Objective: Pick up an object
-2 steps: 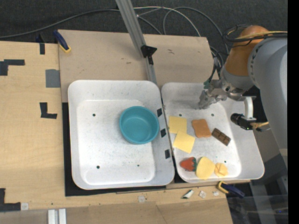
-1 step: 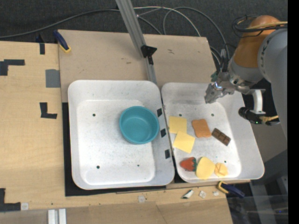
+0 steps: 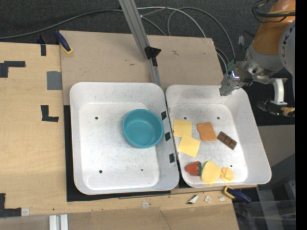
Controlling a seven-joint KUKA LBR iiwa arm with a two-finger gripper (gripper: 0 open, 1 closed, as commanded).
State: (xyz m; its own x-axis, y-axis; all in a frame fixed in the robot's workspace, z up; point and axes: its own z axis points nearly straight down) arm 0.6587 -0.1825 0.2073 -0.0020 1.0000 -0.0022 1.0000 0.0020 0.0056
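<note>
Whether the jaws are apart or together cannot be told; the gripper (image 3: pixel 227 87) hangs over the far right corner of the right bin (image 3: pixel 253 128), with nothing seen in it. Both white bins sit on a wooden bench (image 3: pixel 29 128), cables trailing behind. The left bin (image 3: pixel 86 128) holds a teal bowl (image 3: pixel 142 128); the right holds two yellow slices (image 3: pixel 185 137), an orange piece (image 3: pixel 207 132), a brown bar (image 3: pixel 227 140) and small toy foods (image 3: pixel 209 171).

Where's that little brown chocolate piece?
The chocolate piece lies in the right bin, just right of the orange toast slice.
</note>
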